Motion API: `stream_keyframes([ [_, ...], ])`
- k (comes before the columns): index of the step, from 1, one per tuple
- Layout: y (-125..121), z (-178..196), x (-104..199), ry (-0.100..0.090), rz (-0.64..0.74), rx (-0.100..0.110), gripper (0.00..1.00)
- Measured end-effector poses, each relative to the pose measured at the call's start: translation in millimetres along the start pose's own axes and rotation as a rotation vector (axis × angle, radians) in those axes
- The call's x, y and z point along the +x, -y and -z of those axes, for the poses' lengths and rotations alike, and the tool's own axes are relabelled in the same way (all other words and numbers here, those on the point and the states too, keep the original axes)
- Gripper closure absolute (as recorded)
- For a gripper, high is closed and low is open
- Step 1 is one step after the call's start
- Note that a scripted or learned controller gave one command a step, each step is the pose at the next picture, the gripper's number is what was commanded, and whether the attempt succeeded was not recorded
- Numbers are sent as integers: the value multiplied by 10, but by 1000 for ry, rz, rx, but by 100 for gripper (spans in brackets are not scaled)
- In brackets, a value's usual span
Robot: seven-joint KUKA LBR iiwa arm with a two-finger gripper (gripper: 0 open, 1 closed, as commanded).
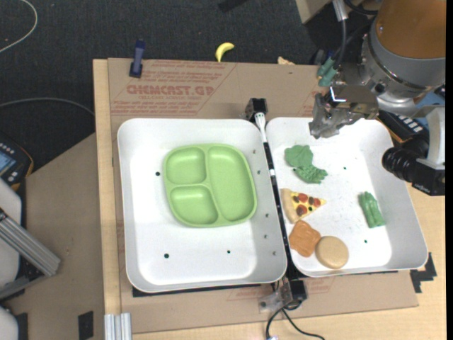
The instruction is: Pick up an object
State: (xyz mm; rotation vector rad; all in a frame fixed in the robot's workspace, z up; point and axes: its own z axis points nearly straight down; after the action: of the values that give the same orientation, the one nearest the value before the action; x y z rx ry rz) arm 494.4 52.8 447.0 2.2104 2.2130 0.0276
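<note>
**A:** Gripper [327, 125] of the grey arm sits at the 12 o'clock edge of the right-hand shallow white bin [396, 190]. Are its fingers parted, and do they grip anything?

**B:** How far the fingers stand apart cannot be told; the metal parts blur together. Nothing shows between them, so no object counts as held.

**A:** Which object lies nearest?

**B:** The crumpled dark-green leafy toy [304, 163], just beside the gripper at its 7 o'clock. Further toward 6 o'clock lie the flat triangular pizza-slice toy [303, 205], the orange-brown nugget-shaped toy [305, 239] and the round tan bun-shaped toy [332, 252], the last two touching. The small ridged green stick-shaped toy [371, 210] lies well apart, at 4 o'clock.

**A:** How would the leafy toy handle?

**B:** Probably light and somewhat soft, with an uneven top; a pinch across its thicker upper lobe looks safest, since thin edges may slip or fold. The pizza slice lies flat and offers little to pinch.

**A:** And the other bin?

**B:** The left-hand white bin [141, 190] holds a pale-green three-compartment plastic plate [209, 184], broad and smooth, a poor candidate.
</note>
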Motion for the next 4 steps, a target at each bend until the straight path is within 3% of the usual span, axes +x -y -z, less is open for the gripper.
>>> stream_keyframes([
  [1, 237, -2419, 49, 4, -3, 40, 100],
  [2, 146, -715, -57, 0, -1, 2, 100],
  [3, -8, -2078, 371, 4, 2, 36, 100],
  [4, -409, 75, 554, -2, 2, 0, 100],
])
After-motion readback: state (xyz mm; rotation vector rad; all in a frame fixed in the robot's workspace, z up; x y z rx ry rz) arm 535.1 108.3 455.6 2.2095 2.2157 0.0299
